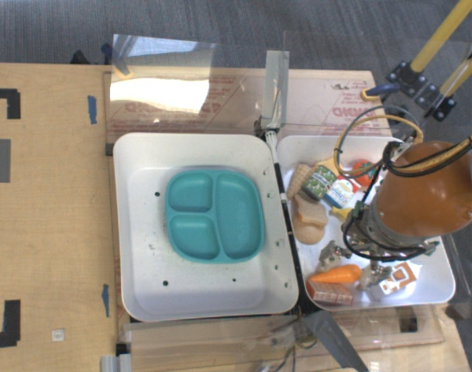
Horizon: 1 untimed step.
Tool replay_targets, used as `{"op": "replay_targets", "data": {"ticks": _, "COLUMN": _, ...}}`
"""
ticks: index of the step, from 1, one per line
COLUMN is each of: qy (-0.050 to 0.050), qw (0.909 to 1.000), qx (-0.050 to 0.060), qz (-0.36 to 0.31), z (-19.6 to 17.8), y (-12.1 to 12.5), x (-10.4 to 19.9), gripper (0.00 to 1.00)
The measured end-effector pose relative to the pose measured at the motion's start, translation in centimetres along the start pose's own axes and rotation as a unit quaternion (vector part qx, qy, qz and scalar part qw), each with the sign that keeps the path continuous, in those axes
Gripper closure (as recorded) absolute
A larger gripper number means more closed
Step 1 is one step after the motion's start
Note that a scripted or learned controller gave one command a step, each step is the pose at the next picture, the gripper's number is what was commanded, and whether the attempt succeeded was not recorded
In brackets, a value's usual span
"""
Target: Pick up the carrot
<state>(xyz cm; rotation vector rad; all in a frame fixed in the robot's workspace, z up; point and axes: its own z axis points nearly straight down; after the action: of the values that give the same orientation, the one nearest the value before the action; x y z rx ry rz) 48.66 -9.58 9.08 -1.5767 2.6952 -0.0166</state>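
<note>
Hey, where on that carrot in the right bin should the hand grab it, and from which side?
Probably across the middle of the carrot, coming straight down. It lies flat and roughly crosswise near the front wall of the right bin, so fingers closing front-to-back span its narrow width. The hand sits just to its right, beside other small items.

One camera is looking down from above the bench (49, 208) at a slant, from a moderate height. It is taking in both white bins: the left bin (135, 208) near the centre, the right bin (441, 281) toward the right side, where the arm (422, 192) is reaching in.
</note>
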Motion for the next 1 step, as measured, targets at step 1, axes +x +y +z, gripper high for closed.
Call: {"op": "replay_targets", "data": {"ticks": 1, "qy": -0.001, "qw": 1.0000, "qx": -0.001, "qz": -0.007, "z": 0.05, "y": -0.17, "x": 0.50, "gripper": 0.00}}
